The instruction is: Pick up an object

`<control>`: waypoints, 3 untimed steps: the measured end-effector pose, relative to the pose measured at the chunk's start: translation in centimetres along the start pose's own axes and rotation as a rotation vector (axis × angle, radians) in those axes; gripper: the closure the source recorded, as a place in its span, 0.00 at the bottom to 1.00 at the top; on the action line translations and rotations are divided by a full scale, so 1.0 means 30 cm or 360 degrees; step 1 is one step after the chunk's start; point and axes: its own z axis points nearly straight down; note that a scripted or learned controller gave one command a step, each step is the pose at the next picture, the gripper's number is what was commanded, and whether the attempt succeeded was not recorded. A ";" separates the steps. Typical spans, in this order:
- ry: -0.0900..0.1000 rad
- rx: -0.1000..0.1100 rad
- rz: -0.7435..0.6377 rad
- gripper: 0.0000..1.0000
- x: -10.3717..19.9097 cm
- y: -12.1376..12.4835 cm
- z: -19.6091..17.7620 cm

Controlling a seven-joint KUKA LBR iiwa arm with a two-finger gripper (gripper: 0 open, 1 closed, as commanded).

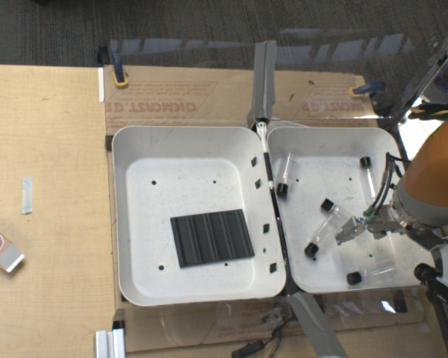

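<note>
In the left bin [134, 155] a black ribbed rectangular pad [211, 237] lies flat, slightly turned. The right bin [306, 139] holds several clear tubes with black caps: one along its left wall [284, 171], one in the middle [322, 233] with its cap at the lower left, one near the back right [369, 179], and one at the front [375, 274]. A loose black cap [327, 204] lies near the centre. My gripper [351, 230] is low in the right bin, just right of the middle tube, below the arm's orange band [437, 171].
Cardboard [172, 99] lies behind the bins, held by clamps [118, 71]. A grey divider bar [264, 80] runs between the bins. On the wooden bench to the left lie a small packet [1, 249] and a grey strip [27, 195].
</note>
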 end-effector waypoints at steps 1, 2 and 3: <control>-0.0005 -0.0006 -0.0568 0.00 -0.052 0.033 -0.581; -0.0002 -0.0003 -0.0634 0.00 -0.078 0.015 -0.226; -0.0008 -0.0007 -0.1179 0.00 -0.214 -0.014 -0.622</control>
